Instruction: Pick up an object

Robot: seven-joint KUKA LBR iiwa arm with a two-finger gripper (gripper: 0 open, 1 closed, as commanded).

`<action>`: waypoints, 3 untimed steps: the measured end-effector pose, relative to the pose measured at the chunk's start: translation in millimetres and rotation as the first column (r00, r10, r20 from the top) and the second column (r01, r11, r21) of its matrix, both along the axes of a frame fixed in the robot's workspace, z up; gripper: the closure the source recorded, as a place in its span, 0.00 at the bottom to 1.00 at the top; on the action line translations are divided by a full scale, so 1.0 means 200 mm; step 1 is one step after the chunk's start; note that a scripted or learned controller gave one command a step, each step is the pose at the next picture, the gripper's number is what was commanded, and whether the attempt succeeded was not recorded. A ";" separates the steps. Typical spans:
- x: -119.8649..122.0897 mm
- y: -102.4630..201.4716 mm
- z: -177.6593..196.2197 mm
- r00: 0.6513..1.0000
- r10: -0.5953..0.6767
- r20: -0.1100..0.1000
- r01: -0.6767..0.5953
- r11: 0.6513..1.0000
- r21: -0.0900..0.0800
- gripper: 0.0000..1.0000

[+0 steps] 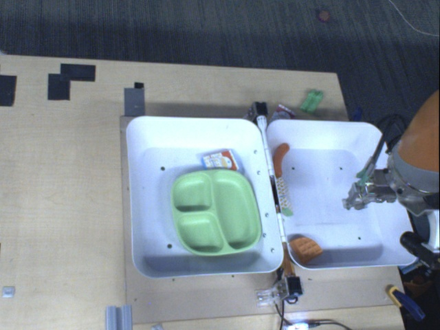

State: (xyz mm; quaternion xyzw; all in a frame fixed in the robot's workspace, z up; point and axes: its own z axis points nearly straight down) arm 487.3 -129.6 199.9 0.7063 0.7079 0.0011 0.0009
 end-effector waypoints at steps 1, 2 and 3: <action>0.00 0.23 0.02 1.000 0.002 0.000 -0.002 1.000 0.001 1.00; 0.00 0.25 0.02 1.000 0.002 0.001 -0.002 1.000 0.000 1.00; 0.27 0.13 0.01 1.000 0.003 0.000 -0.003 1.000 0.000 1.00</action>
